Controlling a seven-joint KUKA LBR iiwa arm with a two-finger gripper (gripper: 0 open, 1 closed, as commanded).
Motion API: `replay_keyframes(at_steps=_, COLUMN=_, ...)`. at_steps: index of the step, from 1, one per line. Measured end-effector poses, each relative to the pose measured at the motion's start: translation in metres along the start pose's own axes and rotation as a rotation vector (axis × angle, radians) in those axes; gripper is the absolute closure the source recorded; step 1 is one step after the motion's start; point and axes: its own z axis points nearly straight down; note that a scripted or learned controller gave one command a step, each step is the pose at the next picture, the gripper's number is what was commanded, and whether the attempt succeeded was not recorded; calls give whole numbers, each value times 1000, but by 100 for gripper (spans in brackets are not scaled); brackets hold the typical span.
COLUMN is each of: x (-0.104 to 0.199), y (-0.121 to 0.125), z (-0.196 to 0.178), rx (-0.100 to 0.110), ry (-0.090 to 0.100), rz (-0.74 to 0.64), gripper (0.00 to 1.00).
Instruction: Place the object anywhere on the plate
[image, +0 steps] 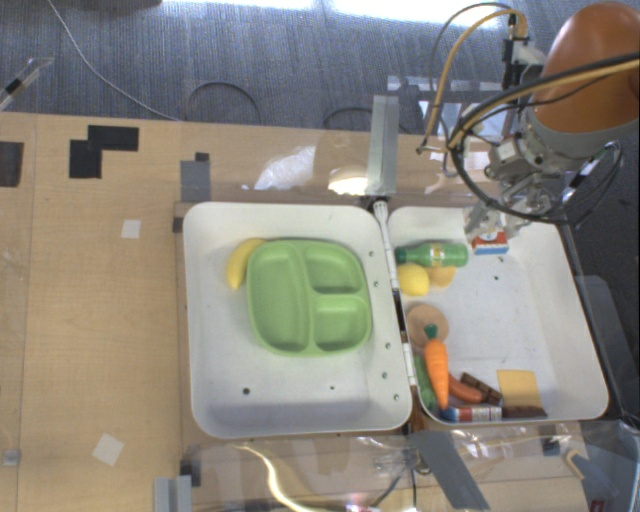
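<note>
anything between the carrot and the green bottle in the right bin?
Yes. In the camera view, a lemon and a round tan piece lie between the green bottle and the carrot.

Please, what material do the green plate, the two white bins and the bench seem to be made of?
The green plate looks like moulded plastic, matte, with smooth rounded compartments. The white bins, left and right, look like plastic too, slightly glossy, with rounded corners. The bench looks like light wood or laminate; faint grain, but I cannot be sure.
</note>
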Motion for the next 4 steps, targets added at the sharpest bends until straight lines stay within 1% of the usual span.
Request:
replay_keyframes(at_steps=1, x=-85, y=4, z=49, rx=-4, ry=-3, rz=-188, gripper=100)
replay_keyframes(at_steps=2, x=-170, y=6, z=48, rx=-2, ry=-5, rz=-168, gripper=100)
replay_keyframes(at_steps=3, x=-164, y=-12, z=-78, rx=1, ry=-1, rz=-764, gripper=100)
replay_keyframes(at_steps=4, x=-199, y=9, z=49, rx=-14, ry=-9, rz=-798, gripper=100)
